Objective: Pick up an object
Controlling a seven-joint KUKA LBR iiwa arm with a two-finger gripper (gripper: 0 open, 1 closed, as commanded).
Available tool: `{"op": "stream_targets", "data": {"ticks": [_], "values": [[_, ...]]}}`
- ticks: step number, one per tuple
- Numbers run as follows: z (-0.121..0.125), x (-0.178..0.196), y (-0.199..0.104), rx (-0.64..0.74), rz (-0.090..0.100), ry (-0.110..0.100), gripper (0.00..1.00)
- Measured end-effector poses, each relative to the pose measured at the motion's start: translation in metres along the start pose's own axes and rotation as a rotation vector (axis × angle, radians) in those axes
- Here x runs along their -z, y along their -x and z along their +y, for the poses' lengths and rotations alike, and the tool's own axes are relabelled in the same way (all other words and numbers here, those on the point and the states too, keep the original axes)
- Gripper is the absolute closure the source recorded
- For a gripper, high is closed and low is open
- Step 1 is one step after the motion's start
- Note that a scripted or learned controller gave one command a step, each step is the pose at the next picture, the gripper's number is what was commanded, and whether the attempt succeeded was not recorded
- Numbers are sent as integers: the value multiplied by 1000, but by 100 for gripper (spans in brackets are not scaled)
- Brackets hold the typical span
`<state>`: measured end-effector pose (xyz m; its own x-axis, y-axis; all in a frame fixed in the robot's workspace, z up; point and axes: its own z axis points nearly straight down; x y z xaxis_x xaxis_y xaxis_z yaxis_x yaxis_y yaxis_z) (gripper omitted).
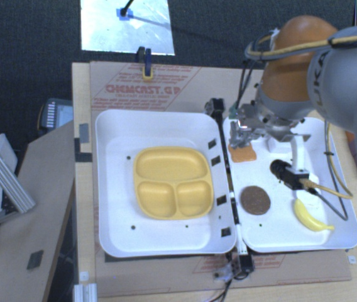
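gripper (240, 136) sits low in the right bin (345, 231), just above the orange slab (243, 154) at the far left (finger state: cannot tell). step: approach. next move calls for closing on it, then lifting.

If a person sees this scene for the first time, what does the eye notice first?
The big grey arm with its orange band reaches in from the right, its gripper low over an orange piece in the right bin. A yellow divided tray lies in the left bin.
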<state>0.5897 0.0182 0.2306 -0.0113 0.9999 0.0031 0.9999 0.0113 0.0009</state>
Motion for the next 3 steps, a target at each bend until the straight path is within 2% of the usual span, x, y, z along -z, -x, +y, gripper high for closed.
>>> {"op": "stream_targets", "data": {"ticks": [2, 3], "values": [[-29, -12, -89, -2, -1, -2, 100], [-28, -11, -86, -8, -3, -1, 0]]}}
